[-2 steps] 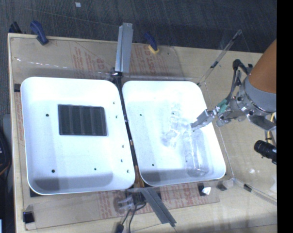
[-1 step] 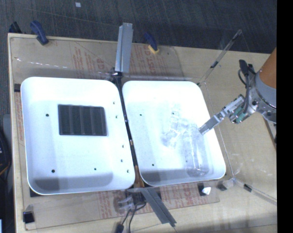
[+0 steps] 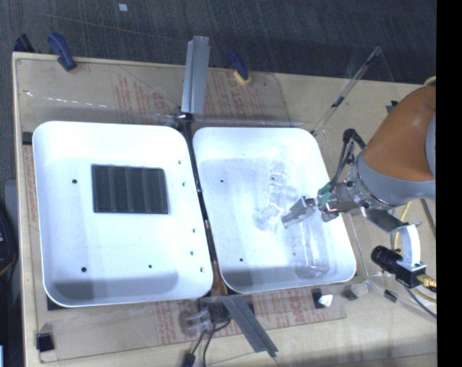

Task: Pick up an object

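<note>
A wooden bench (image 3: 32,90) seen from above carries two shallow white bins side by side. The left bin (image 3: 112,266) holds a dark grey ribbed rectangular block (image 3: 130,189), lying flat towards its upper middle. The right bin (image 3: 239,159) holds clear, see-through objects that are hard to make out against the white: one small cluster (image 3: 275,182) near the bin's centre and a clear bottle-like object (image 3: 311,252) lying towards the lower right corner. The grey arm with its orange band (image 3: 399,140) reaches in from the right over the bin's right rim. Its gripper (image 3: 296,212) sits low between the two clear objects, near the cluster; what it grasps, if anything, cannot be told.
</note>
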`<action>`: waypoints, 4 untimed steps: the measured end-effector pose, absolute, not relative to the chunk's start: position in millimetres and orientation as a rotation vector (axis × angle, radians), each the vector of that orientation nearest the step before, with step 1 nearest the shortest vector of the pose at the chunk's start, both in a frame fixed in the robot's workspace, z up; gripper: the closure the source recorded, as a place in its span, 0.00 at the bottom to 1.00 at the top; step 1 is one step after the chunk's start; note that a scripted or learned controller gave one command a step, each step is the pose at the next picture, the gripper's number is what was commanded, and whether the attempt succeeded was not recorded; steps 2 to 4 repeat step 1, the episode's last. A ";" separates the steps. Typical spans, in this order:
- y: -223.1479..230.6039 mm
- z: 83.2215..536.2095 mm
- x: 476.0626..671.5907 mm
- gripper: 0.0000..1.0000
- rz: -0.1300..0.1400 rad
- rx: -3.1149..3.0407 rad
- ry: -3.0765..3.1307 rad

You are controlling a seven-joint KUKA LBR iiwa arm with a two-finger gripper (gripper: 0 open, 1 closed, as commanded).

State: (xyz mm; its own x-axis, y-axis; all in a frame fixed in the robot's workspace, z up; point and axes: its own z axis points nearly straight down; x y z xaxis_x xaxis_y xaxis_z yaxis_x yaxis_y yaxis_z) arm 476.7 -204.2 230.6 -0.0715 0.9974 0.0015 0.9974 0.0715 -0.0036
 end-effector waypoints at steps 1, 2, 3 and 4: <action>-168.9 285.1 525.3 0.00 0.002 -2.446 -1.970; -168.9 285.1 525.3 0.00 0.002 -2.446 -1.970; -168.9 285.1 525.3 0.00 0.002 -2.446 -1.970; -168.9 285.1 525.3 0.00 0.002 -2.446 -1.970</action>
